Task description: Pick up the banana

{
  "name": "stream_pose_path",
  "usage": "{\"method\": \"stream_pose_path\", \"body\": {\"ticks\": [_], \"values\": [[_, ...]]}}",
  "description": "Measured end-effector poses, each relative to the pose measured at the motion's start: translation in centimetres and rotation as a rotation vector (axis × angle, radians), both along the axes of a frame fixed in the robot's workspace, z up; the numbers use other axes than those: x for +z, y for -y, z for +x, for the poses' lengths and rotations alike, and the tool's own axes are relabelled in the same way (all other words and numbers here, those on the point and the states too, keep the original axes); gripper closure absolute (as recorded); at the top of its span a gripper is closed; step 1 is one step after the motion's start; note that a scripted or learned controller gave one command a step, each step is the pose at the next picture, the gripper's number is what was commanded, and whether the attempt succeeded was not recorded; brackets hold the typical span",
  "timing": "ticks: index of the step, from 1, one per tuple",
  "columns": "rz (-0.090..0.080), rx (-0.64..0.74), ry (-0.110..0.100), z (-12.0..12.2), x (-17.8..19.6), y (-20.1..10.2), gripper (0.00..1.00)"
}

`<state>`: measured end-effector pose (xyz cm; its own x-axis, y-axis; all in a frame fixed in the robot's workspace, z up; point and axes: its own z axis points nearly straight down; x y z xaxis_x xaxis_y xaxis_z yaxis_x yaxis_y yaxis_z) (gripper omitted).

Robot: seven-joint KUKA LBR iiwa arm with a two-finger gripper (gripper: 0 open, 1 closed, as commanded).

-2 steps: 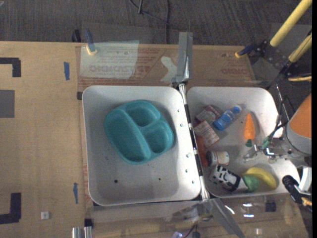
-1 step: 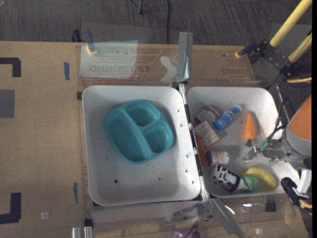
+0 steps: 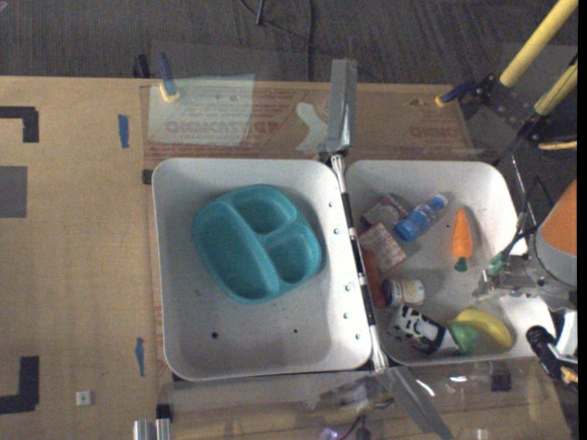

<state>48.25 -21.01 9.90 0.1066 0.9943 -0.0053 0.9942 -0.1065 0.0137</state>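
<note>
The yellow banana (image 3: 486, 326) lies in the near right corner of the right bin (image 3: 491, 183), with a green fruit (image 3: 464, 338) touching its left end. My gripper (image 3: 503, 278) hangs at the bin's right side, just beyond the banana and a little above it, under the orange band of the arm (image 3: 564, 232). Nothing shows in its grip. The gripper's tip is small and cluttered in this view.
The right bin also holds an orange carrot (image 3: 461, 236), a blue bottle (image 3: 421, 217), two snack packs (image 3: 382, 247), a small can (image 3: 404, 291) and a black-and-white toy (image 3: 417, 327). A teal divided plate (image 3: 259, 242) lies in the left bin (image 3: 183, 337).
</note>
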Motion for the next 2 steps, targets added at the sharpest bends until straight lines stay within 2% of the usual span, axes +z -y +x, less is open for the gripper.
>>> {"method": "stream_pose_path", "body": {"ticks": [1, 2], "values": [[0.003, 0.001, -0.001, 0.02, -0.02, -0.14, 0.0], [0.011, 0.227, -0.009, -0.03, -0.99, 0.32, 0.0]]}}
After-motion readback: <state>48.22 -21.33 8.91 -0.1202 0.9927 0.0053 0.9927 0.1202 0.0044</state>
